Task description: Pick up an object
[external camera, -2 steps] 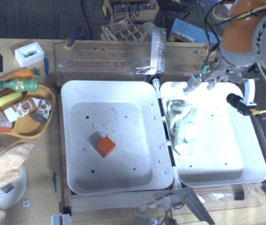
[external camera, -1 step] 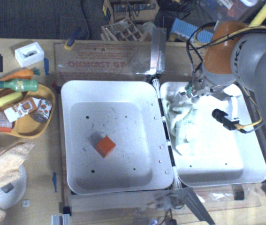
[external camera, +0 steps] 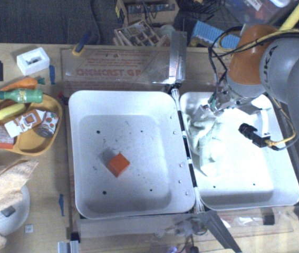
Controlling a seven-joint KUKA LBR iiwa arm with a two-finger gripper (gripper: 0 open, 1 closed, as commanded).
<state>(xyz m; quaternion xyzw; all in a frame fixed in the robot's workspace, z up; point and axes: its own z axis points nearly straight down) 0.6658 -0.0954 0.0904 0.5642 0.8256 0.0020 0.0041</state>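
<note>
In the left bin (external camera: 86, 109), on its floor toward the lower middle, sits an orange block (external camera: 118, 164) — small, cube-like, with a brighter top face and darker sides, turned corner-on. The gripper (external camera: 213, 105) is over the right bin (external camera: 254, 188), at its upper left part, above a pale crumpled cloth (external camera: 204, 138) — well apart from the block.

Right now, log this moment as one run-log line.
arm: over right bin | tool: near that bin's back-left corner, above a whitish cloth | grasp: not visible | orange block: in left bin, untouched
</note>
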